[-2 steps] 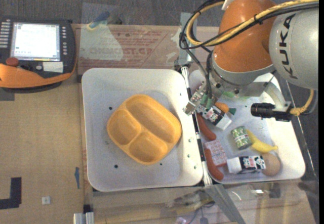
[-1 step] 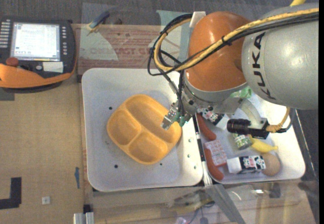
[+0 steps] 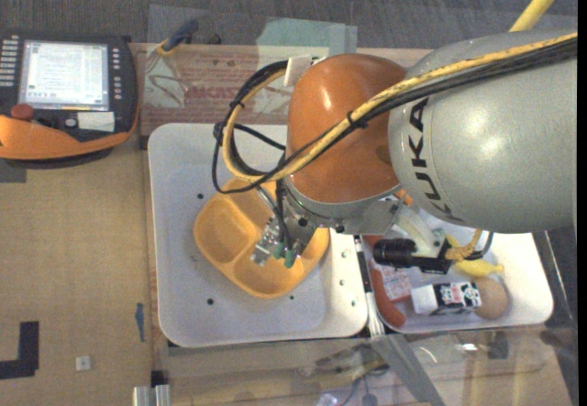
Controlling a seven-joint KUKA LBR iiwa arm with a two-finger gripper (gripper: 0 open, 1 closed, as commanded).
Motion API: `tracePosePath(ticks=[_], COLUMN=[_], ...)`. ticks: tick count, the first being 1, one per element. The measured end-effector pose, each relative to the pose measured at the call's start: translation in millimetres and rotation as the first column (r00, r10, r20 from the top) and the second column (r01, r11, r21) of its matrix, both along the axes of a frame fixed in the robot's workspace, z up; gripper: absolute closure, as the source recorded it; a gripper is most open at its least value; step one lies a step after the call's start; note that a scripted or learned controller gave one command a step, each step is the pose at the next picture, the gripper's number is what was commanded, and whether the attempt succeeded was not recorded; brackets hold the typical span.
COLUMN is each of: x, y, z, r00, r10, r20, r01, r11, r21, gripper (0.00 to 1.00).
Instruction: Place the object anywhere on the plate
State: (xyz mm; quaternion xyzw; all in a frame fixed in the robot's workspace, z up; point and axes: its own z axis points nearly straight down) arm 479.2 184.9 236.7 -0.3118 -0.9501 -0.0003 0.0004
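Observation:
A yellow divided plate [image 3: 229, 235] lies in the left white bin [image 3: 179, 303], slightly right of the bin's middle. My gripper [image 3: 278, 253] hangs low over the plate's right compartment, close to the divider. The grey and orange arm covers the plate's upper right part. I cannot tell whether anything is held at the gripper's tip.
The right bin [image 3: 537, 299] holds a white bottle with a black label [image 3: 447, 296], a brown egg-shaped thing [image 3: 492, 297], a red flat packet [image 3: 391, 299] and a yellow banana-like piece [image 3: 474, 259]. An orange-and-grey teach pendant [image 3: 64, 93] sits at the far left.

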Motion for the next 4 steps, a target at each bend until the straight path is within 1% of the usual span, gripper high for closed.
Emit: tracePosePath(ticks=[1,2,3,4], x=[1.5,0.4,0.9,39.7], y=[-0.5,8.7,-60.0,-30.6], z=[10.1,22.6,27.9,5.4], r00=[1.0,0.975,0.953,0.913], r10=[-0.003,0.221,0.302,0.408], r20=[0.003,0.005,0.002,0.006], r01=[0.003,-0.221,-0.302,-0.408], r11=[1.0,0.975,0.953,0.913], r21=[0.002,0.0,0.0,-0.001], gripper=[1.0,1.0,1.0,1.0])
